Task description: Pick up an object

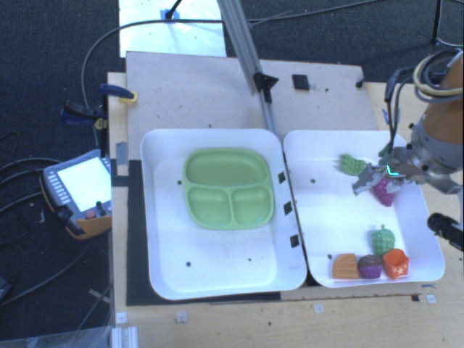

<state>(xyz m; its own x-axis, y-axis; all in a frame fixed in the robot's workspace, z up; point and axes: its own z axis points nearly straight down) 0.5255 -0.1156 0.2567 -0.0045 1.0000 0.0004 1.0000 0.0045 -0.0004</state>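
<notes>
My gripper [378, 185] is low over the upper right part of the right bin [319, 216], and it is open. A magenta object [383, 193] lies right under it, beside the grey left finger [361, 186]; I cannot tell whether the fingers touch it. Just to the upper left of the gripper lies a green leafy object [352, 165]. Along the bin's front edge sit an orange-brown piece [345, 267], a purple piece [370, 267], a red-orange piece [395, 263] and a green piece [383, 237].
The left bin [167, 245] holds a green divided plate [228, 188]. A metal pole [243, 38] slants across the back of the bench. A handheld pendant [80, 194] lies off the bench at the left. The arm's wrist [438, 133] overhangs the right bin's far right side.
</notes>
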